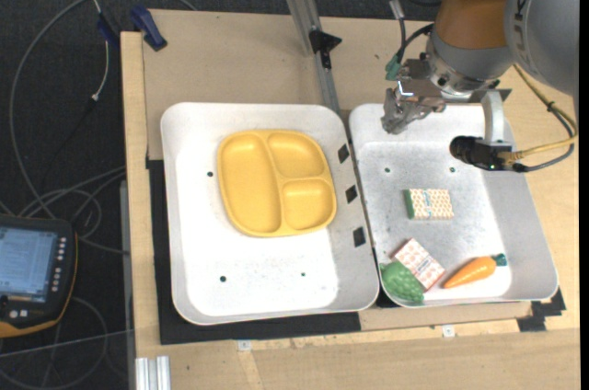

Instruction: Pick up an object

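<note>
Orange carrot (473, 271) at right bin's (525, 213) near edge looks light, rigid, slick, best pinched mid-body across its width; gripper (398, 117) hovers over far-left corner, well apart, state not discernible.

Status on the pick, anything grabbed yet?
Nothing looks picked yet. The gripper is at the far edge of the right bin, with no item seen in it. The carrot, the patterned box, the small red-and-white packet and the green item all lie on the bin floor. Left: move over one, grasp it and lift.
</note>
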`<action>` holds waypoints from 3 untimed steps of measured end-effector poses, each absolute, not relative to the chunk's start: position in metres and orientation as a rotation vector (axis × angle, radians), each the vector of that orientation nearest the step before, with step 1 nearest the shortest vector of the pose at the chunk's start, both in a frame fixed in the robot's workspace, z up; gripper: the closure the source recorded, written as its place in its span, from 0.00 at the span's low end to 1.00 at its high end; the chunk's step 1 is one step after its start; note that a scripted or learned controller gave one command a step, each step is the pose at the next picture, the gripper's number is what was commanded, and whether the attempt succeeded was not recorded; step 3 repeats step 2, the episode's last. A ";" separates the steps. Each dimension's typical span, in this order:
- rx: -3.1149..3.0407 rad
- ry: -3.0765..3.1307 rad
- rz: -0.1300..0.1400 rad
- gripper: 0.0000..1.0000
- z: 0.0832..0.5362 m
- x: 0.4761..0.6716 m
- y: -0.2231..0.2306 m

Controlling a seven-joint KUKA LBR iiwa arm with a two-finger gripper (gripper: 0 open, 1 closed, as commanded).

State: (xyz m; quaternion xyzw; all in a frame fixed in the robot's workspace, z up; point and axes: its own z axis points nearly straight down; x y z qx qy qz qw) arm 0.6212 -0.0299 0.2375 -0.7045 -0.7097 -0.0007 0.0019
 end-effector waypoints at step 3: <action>-2.211 -2.226 -0.001 1.00 0.248 0.587 0.065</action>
